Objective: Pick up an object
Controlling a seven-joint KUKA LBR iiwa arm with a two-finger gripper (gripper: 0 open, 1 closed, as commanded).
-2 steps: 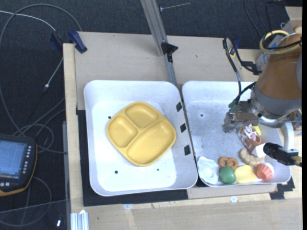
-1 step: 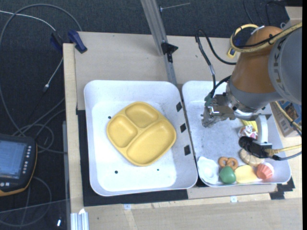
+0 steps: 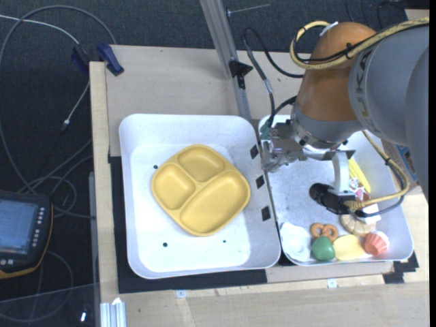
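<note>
— So, where is the tool point(image 3: 274, 150) sitting?

— Over the left end of the right-hand shallow white bin point(image 3: 300, 186), close to the wall it shares with the left-hand shallow white bin point(image 3: 126, 182). It hangs under the grey arm with the orange band point(image 3: 337, 73), which reaches in from the right.

— Released or clenched?

— I cannot tell; the wrist above it covers that part.

— And the things it could pick up?

— They lie bunched along the near edge of the right-hand bin, apart from the tool. From the left there is a small white rounded lump point(image 3: 295, 237) and a brown pretzel-shaped toy point(image 3: 323, 230) just beside it. A green ball point(image 3: 323, 249) sits in front of the pretzel. Next to the ball is a pale yellow rounded toy point(image 3: 349, 247), then a pink-orange toy point(image 3: 376, 242) near the right corner. A yellow and white packet point(image 3: 357, 176) lies further back, partly behind the arm.

— What about the other bin?

— A yellow plastic plate with three compartments point(image 3: 200, 189) lies flat in its middle, turned at a slant. Both bins rest on the pale wooden bench point(image 3: 101, 148).
</note>
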